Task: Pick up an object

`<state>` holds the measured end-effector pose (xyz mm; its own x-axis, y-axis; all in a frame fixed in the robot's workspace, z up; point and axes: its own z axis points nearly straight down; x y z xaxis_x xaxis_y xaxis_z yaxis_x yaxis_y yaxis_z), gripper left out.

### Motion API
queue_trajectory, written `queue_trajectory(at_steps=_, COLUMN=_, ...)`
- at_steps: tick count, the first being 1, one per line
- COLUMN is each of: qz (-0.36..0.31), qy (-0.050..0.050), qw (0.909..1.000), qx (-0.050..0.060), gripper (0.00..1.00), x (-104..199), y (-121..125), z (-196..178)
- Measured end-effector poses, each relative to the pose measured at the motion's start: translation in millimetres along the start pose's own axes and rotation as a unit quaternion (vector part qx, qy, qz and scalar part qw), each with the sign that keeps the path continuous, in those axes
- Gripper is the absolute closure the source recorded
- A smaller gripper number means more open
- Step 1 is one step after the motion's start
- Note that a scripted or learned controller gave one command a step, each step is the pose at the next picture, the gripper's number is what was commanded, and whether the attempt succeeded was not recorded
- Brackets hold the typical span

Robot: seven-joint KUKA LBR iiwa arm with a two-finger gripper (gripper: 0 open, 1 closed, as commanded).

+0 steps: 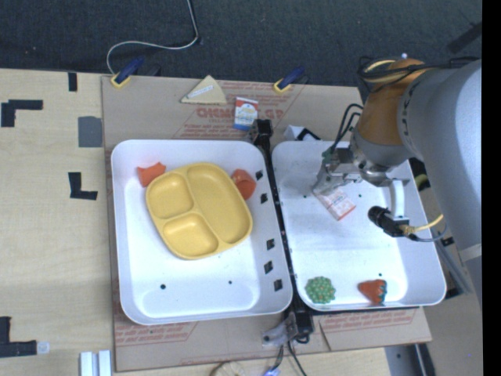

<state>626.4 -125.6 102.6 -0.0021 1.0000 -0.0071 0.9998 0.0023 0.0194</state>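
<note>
Left bin (129, 233) crowded by yellow divided plate (198, 208), orange pieces at its corners, right bin (407, 276) roomier, pincer (333, 180) over red-white packet (338, 204) near back wall, grip state unclear, green ball (319, 290) and strawberry (374, 291) along front rim.

You've got a light wood bench (47, 233) with black tape marks (78, 186) on its left side. A brown cardboard sheet (196, 108) lies on top, held by blue clamps (290, 77) along its far edge. Dark carpet (250, 14) fills the top of the frame, with a thin white cable (190, 22) looping across it. Lighting's even.
</note>
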Motion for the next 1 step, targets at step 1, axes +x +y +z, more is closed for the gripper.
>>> queue_trajectory(at_steps=1, qz=0.000, qy=0.000, qw=1.0000, qx=0.000, gripper=0.00, x=0.1, y=0.4, z=-0.6)
